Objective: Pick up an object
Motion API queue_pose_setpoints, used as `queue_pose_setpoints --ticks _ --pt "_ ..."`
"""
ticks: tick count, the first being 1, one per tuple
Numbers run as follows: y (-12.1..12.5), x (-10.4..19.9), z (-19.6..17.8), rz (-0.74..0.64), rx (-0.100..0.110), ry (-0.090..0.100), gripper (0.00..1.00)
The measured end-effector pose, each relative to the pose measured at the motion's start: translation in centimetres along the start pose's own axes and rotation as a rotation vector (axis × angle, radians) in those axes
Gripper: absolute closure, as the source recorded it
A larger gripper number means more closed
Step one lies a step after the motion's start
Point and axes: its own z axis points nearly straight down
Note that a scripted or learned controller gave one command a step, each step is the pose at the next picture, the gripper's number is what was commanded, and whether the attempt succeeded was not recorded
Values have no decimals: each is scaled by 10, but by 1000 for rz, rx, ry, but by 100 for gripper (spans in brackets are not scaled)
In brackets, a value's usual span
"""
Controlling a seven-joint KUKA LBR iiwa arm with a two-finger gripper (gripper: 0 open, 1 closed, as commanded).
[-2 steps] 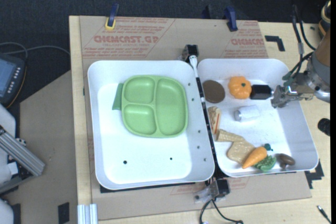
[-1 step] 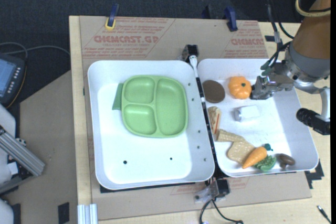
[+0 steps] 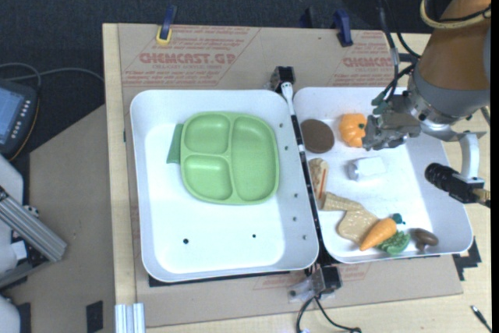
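Note:
The right bin holds a small orange fruit, a brown round disc, a pale grey block, a strip of bacon-like food, bread slices, a carrot with green leaves and a dark brown piece. My gripper hangs over the bin's upper part, right beside the orange fruit and just above the grey block. The arm's grey and orange body reaches in from the upper right.
The left bin carries a green three-compartment plate. Both bins rest on a cardboard sheet held by yellow and blue clamps. A black clip sits at the divider's top. A black bracket juts in at right.

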Motion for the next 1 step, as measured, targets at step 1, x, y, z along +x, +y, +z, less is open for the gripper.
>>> queue_pose_setpoints --ticks 1 --pt "7 0 14 1 2 0 100"
